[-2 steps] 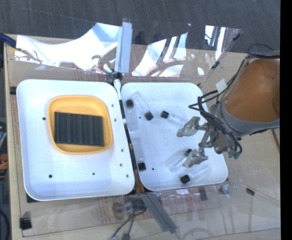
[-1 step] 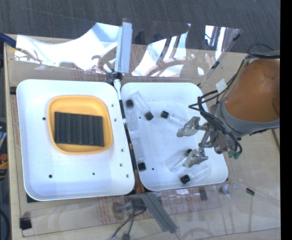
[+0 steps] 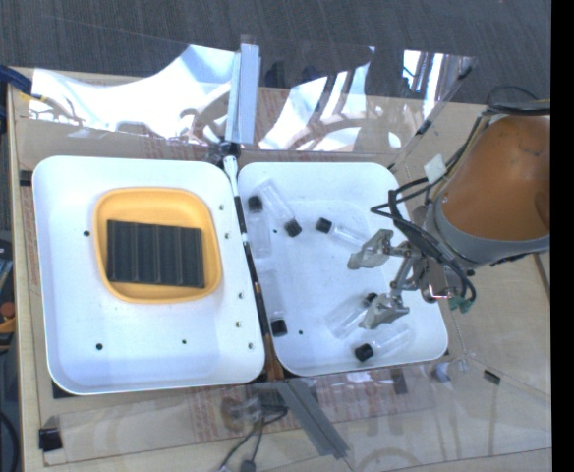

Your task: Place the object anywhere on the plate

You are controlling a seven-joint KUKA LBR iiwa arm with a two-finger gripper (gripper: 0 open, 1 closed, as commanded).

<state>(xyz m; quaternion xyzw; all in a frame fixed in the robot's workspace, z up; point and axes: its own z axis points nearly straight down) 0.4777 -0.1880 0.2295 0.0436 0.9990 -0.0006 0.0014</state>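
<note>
Vials (image 3: 351, 315) clear, hard to discern, jaws (image 3: 376, 283) spread, plate (image 3: 157, 246) apart

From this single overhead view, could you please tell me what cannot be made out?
- Clear vials in the right bin: transparent on white, so their count and outlines are uncertain.
- Claw: whether anything sits between its prongs is too small to tell.
- Yellow plate: a dark ribbed insert hides its centre.

smooth white plastic bins (image 3: 130, 362), matt yellow plastic plate (image 3: 154, 209) with a dark ribbed middle, clear see-through plastic tubes (image 3: 341, 232) with black caps, shiny metal gripper (image 3: 377, 281), crinkly shiny foil (image 3: 149, 91) at 12 o'clock
</note>
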